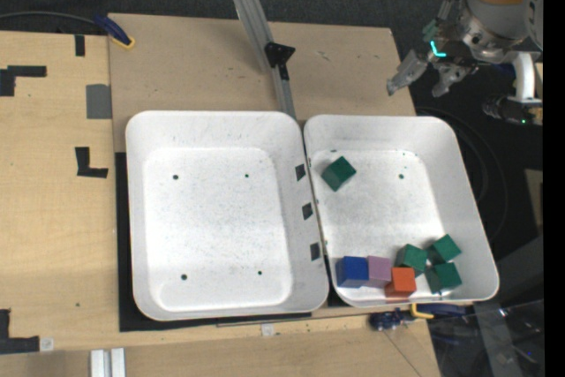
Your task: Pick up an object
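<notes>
Grey fingers [424,79] spread apart and bare above the right bin's [459,154] far corner, blocks near its front.

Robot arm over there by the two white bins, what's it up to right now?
The arm's end effector hangs above the bench past the far right corner of the right bin, with nothing between its fingers. It is meant to pick up an object. A green block sits alone near that bin's far left; blue, purple, orange and other green blocks cluster along its near edge. Nothing has been lifted yet.
</notes>
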Robot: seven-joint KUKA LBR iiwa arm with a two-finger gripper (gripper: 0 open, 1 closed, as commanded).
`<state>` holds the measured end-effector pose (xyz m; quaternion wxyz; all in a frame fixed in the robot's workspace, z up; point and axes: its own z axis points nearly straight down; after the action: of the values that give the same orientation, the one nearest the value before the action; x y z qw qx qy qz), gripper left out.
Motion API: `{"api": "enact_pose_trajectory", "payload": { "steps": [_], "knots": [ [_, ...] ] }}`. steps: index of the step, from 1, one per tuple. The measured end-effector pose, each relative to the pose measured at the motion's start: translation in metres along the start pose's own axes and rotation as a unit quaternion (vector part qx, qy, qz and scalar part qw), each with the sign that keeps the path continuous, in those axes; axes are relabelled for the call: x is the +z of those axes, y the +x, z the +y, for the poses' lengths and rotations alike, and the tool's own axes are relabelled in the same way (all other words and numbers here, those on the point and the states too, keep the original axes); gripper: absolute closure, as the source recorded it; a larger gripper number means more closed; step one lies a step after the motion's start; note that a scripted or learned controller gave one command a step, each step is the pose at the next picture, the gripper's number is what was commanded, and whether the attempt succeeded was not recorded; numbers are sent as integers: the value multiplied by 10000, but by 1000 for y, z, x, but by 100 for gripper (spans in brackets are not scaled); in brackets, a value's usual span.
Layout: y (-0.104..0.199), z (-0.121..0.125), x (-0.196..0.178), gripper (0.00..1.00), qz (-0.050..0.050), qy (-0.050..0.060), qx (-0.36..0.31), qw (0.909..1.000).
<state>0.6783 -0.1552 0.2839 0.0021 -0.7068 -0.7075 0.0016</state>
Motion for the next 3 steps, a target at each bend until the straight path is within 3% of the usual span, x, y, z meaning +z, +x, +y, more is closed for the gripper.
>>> {"api": "enact_pose_trajectory", "payload": {
  "steps": [1, 3],
  "knots": [
    [0, 1, -3, 0, -10, -18, -6, 10000],
    [0, 2, 107, 0, -3, 14, -7, 10000]
  ]
}}
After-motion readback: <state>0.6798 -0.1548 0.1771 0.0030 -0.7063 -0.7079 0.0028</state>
